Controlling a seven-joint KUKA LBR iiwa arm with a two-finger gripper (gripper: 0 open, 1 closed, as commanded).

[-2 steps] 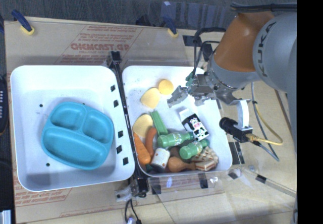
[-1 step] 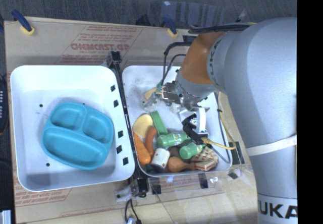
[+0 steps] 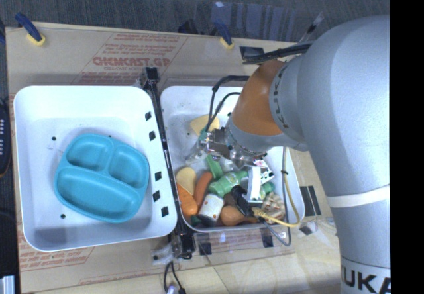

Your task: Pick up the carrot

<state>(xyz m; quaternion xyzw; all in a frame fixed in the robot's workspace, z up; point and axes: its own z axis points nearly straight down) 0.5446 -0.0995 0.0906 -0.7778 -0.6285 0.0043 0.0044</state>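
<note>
I'm seeing a blue divided tray [image 3: 101, 178] sitting in the left bin [image 3: 26, 153]. In the right bin [image 3: 173, 108], the carrot [image 3: 201, 185] is lying among piled items. The claw [image 3: 222, 151] is hovering just above and right of it; I cannot tell how it's standing.

tray [image 3: 101, 177] in left bin [image 3: 33, 107] | carrot [image 3: 202, 184] in right bin [image 3: 177, 104]
</note>
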